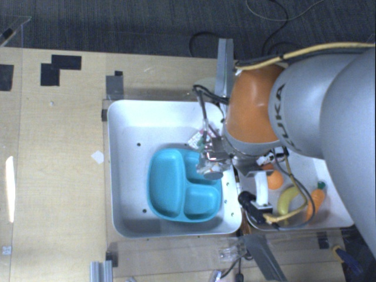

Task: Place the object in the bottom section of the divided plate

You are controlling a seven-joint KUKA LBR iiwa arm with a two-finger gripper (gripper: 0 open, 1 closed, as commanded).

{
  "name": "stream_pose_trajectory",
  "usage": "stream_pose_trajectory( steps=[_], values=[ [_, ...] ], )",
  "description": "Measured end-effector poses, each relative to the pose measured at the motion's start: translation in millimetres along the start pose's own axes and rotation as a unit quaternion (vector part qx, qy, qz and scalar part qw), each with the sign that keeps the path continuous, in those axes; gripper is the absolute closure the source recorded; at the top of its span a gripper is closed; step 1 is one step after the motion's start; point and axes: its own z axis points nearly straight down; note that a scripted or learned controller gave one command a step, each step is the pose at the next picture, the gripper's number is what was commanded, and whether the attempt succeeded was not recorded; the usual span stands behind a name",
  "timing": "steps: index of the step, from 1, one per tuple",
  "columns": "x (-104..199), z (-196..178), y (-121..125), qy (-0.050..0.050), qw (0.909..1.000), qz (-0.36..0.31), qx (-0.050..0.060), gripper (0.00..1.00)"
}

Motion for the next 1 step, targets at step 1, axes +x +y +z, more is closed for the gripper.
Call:
stream_pose_trajectory(
  steps=[1],
  values=[
    [74.1, -7.5, -22.0, 0.000, 0.9967, 0.082, 0.000, 1.00]
  ],
)
